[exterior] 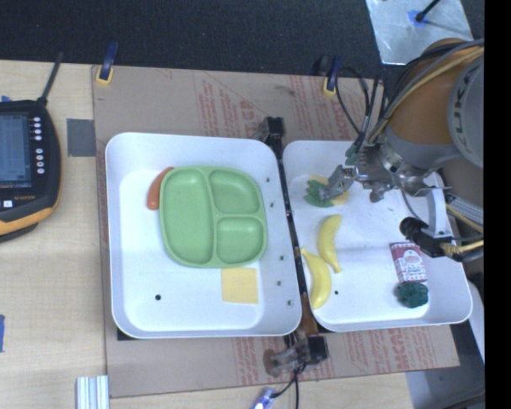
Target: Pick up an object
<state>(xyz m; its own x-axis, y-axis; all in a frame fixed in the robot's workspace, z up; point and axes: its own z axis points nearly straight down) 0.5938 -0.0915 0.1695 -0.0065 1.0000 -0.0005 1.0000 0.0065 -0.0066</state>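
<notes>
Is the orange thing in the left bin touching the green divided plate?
Touching. The camera view shows the orange thing tucked against the green divided plate's left edge, partly under its rim, with no white bin floor between them.

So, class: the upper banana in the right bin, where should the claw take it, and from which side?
Grip the upper banana at its thick middle, coming straight down from above. It lies flat on the right bin floor with bare white on both long sides, so fingers would probably fit across its narrow width. Avoid its lower tip, which sits close to the second banana.
</notes>
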